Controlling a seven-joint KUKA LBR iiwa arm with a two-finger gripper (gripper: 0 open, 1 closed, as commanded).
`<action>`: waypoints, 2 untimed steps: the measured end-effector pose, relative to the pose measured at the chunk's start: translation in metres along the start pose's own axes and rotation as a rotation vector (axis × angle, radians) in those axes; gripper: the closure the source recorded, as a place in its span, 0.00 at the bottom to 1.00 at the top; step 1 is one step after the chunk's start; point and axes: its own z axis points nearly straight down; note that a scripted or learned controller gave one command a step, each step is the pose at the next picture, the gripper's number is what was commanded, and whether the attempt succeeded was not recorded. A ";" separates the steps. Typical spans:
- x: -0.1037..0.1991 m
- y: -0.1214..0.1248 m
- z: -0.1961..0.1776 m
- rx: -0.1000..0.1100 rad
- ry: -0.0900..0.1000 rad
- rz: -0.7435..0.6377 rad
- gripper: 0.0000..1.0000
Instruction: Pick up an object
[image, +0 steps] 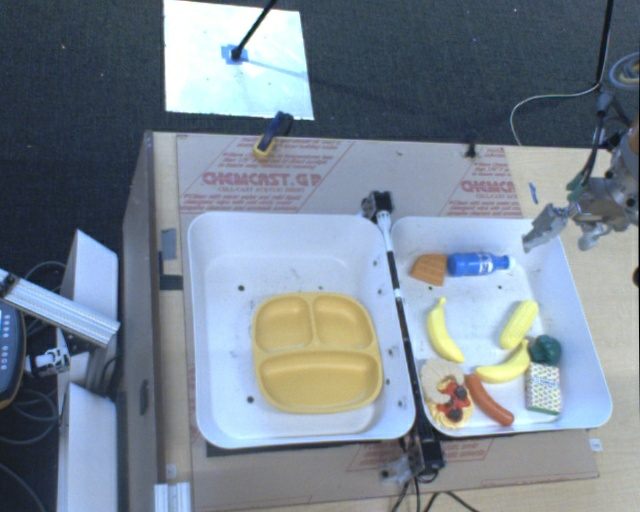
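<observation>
We saw the tool (567, 226) hanging open — holding nothing — just beyond the blue bottle (478, 264), over the right bin's (583, 330) far corner.

A robotics lab: a cardboard-covered surface (300, 165) bearing two white bins (215, 250) of toy food, loose cables (545, 105) at two o'clock, dark carpet (70, 110) around it.

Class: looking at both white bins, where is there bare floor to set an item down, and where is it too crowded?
Left bin: bare strip all round the yellow tray. Right bin: bare middle between bottle and bananas. Crowded: its front, with pizza slice, sausage, carton.
</observation>
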 end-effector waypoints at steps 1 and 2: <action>-0.025 -0.042 0.106 0.002 0.000 0.002 0.00; -0.025 -0.051 0.195 0.001 0.000 0.002 0.00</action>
